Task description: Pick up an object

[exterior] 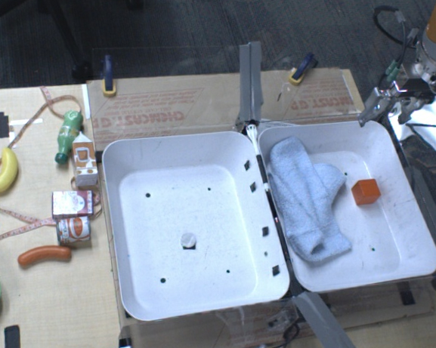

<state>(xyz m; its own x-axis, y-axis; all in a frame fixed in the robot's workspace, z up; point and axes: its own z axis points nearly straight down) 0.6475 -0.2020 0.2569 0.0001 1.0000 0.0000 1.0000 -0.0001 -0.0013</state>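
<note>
From the camera view above the bench, the gripper (383, 106) sits at the upper right, just outside the far right corner of the right bin (408, 266), with nothing between its tips; whether it is wide or narrow I cannot tell, since the wrist hardware is small and cluttered there. The nearest candidate for picking is the orange block (366, 191) — it rests on the right bin's floor, toward the middle of its right half, just beside the pale blue towel (305, 203) but apparently not touching it. From the gripper, the block lies toward the view's bottom and slightly left, well inside the rim, so the coming move is, in my judgement, a reach inward over the bin's far wall and then down. The block looks roughly cubic, so no long axis dictates the wrist angle. The towel runs lengthwise from the far wall toward the near one, rumpled. The left bin (123, 215) holds a small white round piece (188, 242) — well apart from the gripper.
</note>
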